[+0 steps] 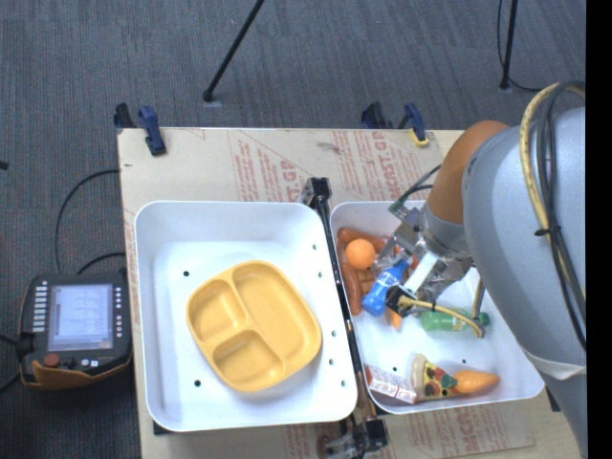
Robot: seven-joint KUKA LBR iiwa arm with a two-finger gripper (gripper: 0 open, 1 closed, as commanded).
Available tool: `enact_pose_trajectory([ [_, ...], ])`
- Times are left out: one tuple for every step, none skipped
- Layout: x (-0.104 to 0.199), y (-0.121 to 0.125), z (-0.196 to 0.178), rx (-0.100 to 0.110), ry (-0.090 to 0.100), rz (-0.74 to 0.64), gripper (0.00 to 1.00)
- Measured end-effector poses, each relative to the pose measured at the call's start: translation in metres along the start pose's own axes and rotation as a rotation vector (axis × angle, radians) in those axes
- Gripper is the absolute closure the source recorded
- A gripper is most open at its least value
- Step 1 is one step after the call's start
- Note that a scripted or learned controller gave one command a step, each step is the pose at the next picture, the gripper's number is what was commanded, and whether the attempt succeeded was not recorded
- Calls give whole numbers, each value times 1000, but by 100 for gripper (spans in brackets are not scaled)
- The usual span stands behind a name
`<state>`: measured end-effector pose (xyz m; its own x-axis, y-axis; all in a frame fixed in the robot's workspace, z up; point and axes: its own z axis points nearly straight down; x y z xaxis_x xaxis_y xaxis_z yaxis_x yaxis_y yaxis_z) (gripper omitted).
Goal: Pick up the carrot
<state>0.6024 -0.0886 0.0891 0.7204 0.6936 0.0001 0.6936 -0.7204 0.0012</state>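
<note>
two white bins side by side on the bench, seen from the one cam above. left bin has a yellow divided plate lying in it. right bin is the crowded one, w/ the arm reaching in from the right and the gripper low over the pile near the bin's left-centre.

can't tell how the jaws stand, the wrist and cabling cover them from up here, and nothing can be seen held between them.

carrot, as far as i can make out, is the orange-red piece along the right bin's left wall, partly under an orange ball. long axis looks to run roughly along that wall, far to near; which end is the tip i can't say, the ball and a blue bottle cover too much. the bottle touches or overlaps it on the right.

other stuff: green bottle just beside the gripper, pizza slice and a small red-white carton near the front edge.

what could go wrong, imo: gripper sits closer to the blue bottle than the carrot, so a close here prob grabs the bottle or the ball. carrot hugging the wall leaves little room for a finger on that side, could clip the rim or skid off. ball on top may roll and shove things. lots of orange bits, easy to mistake one for another
</note>
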Motion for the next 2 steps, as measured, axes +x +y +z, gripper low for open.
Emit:
enact_pose_trajectory([
  [23, 11, 0, 1, -1, 287, 0],
  [-23, -30, 0, 3, -2, 432, 0],
])
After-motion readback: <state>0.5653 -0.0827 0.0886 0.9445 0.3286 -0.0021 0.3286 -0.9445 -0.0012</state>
